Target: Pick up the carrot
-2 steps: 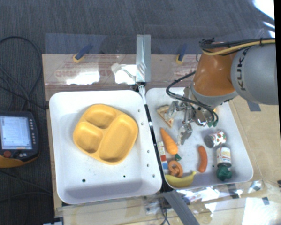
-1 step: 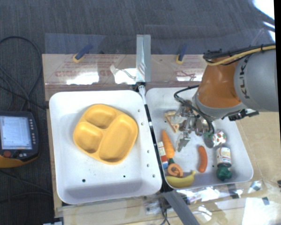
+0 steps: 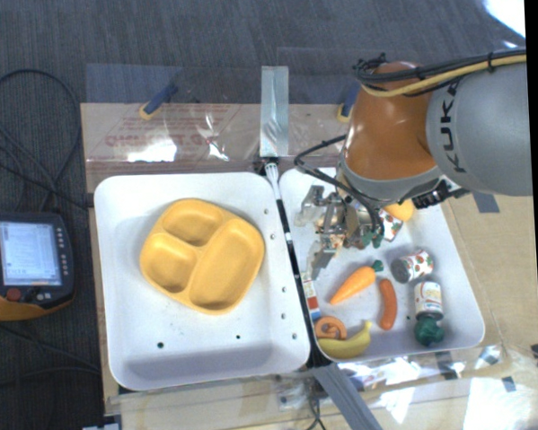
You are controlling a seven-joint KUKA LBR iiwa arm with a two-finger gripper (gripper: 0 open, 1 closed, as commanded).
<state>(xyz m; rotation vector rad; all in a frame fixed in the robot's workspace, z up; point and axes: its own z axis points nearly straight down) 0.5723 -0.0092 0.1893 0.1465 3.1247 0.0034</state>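
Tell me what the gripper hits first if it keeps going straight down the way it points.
Probably bare floor of the right bin. The gripper hangs just up-left of the carrot, seemingly beside it, though depth is unclear.

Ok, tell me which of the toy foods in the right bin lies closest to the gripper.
The carrot: orange with a green top, lying slanted just below the gripper. The red sausage and the banana lie farther toward the bin's near edge.
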